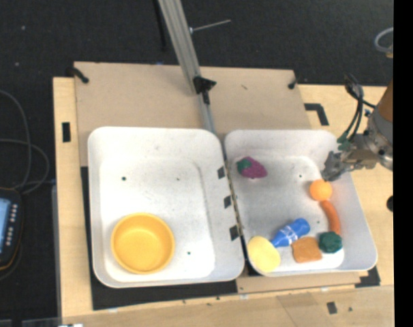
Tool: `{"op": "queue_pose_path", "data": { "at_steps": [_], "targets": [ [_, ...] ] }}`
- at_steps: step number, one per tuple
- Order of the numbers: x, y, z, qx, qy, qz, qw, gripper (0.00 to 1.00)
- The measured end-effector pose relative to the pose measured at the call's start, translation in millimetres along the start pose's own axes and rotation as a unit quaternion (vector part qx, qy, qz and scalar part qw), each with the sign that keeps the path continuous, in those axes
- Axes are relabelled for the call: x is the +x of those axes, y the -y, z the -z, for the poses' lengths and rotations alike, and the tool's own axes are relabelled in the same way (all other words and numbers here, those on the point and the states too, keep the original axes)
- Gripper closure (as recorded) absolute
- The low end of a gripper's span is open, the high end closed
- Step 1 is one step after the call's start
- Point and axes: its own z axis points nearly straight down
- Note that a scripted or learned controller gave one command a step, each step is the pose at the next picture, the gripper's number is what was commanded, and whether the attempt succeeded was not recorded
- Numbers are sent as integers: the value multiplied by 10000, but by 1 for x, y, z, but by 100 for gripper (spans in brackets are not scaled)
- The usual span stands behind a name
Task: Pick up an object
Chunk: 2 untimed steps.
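Orange and round, the ball (321, 191) is sitting in the right bin (274, 145) just below the gripper (332, 167), which is hovering empty in the approach step, finger spread too blurred to tell, and probably needing to drop straight down next.

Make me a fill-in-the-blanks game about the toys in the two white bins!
1. The yellow bowl sits in the ____ bin.
2. The toy closest to the gripper is the ____ ball.
3. The blue bottle lies between the yellow lemon and the ____ carrot.
4. The purple toy has a ____ top.

Missing words: left; orange; orange; green
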Motion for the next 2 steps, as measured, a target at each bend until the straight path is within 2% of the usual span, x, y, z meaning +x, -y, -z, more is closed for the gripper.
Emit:
{"op": "queue_pose_path", "data": {
  "at_steps": [1,2],
  "targets": [
    [56,1,3,28,-17,17,10000,100],
    [100,4,-9,33,-12,-7,10000,100]
  ]
}}
